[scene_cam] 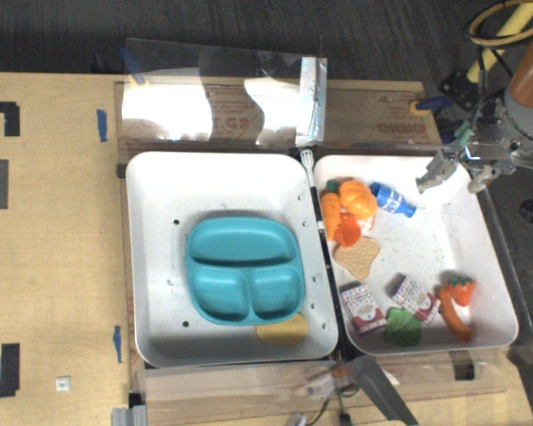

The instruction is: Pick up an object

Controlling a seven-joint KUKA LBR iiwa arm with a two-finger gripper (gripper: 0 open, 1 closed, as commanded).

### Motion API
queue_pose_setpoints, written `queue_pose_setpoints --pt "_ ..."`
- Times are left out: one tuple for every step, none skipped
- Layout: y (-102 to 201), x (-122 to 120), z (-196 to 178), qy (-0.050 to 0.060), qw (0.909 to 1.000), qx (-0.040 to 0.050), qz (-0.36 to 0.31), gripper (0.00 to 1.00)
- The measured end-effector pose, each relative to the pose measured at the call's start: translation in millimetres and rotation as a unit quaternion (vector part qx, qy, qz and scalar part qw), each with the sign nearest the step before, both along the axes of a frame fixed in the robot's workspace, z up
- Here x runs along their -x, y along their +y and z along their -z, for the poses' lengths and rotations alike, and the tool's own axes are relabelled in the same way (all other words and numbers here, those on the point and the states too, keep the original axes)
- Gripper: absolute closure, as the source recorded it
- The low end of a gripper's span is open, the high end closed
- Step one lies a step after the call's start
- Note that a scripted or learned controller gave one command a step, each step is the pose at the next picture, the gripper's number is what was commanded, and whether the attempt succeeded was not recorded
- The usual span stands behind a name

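The gripper [451, 172] hovers with fingers apart and empty over the right bin's [493, 264] far corner, near the small blue bottle [393, 200], which looks light, rigid and slippery, best pinched across its round body.

Grey arm [524, 114], orange band, yellow cable loop, metal-grey jaws.

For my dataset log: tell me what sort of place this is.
Likely a robot grasping test bench: two white bins on a cardboard-topped bench, toy food like a bread slice, and a claw above the right bin.
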State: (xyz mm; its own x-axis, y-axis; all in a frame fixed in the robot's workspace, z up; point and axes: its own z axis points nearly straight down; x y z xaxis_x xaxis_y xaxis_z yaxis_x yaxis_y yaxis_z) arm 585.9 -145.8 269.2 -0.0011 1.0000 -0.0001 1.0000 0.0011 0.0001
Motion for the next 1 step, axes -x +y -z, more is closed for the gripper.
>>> queue_pose_setpoints --pt "22.0 -50.0 159.7 -0.007 1.0000 0.0017 0.001 0.00"
